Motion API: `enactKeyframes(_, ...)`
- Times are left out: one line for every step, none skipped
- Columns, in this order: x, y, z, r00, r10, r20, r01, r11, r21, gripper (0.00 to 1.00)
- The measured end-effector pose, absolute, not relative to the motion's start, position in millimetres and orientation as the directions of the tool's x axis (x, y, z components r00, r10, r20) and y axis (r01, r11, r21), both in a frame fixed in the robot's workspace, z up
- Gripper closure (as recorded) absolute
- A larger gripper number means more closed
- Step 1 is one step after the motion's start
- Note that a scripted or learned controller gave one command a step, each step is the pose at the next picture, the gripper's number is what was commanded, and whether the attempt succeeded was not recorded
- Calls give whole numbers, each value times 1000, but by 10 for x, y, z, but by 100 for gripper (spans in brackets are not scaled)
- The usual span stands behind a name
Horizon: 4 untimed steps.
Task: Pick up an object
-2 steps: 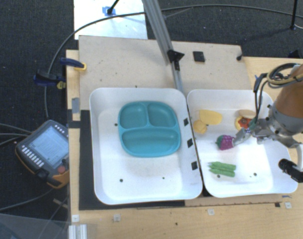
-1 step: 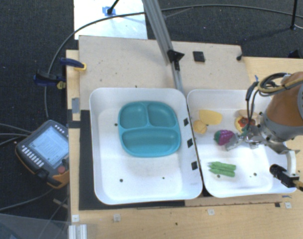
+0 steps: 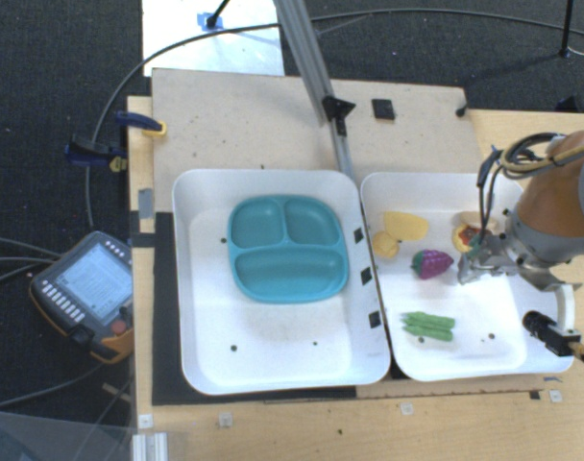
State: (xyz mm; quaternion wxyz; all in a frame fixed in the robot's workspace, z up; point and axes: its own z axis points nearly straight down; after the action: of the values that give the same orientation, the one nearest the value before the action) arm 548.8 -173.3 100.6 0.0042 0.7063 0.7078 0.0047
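In the right bin [image 3: 484, 353] lie a purple grape-like toy [image 3: 432, 263], two yellow pieces [image 3: 405, 225] [image 3: 386, 247], green bean pods [image 3: 427, 326] and a red-and-yellow item [image 3: 466, 230] partly hidden by the arm. My gripper [image 3: 470, 269] hangs low in this bin, just right of the purple toy and below the red-and-yellow item. The wrist covers its fingers from above. Nothing is seen held.
The left bin [image 3: 206, 344] holds a teal divided plate [image 3: 287, 249]. The arm's orange band [image 3: 561, 200] and cables reach over the right bin's right edge. A teach pendant [image 3: 85, 291] lies on the floor at left. A metal pole [image 3: 306, 51] slants down toward the bins' back edge.
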Motion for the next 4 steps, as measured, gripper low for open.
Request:
enactKeyframes(5539,-1738,1647,-5,1000,-2,1000,5,7,100)
enactKeyframes(5555,-1740,2187,-6,1000,-2,1000,6,6,100)
enactKeyframes(5565,-1739,2273,-7,1000,0,1000,7,3,100)
enactKeyframes(5538,-1215,2167,-9,1000,0,1000,9,0,100)
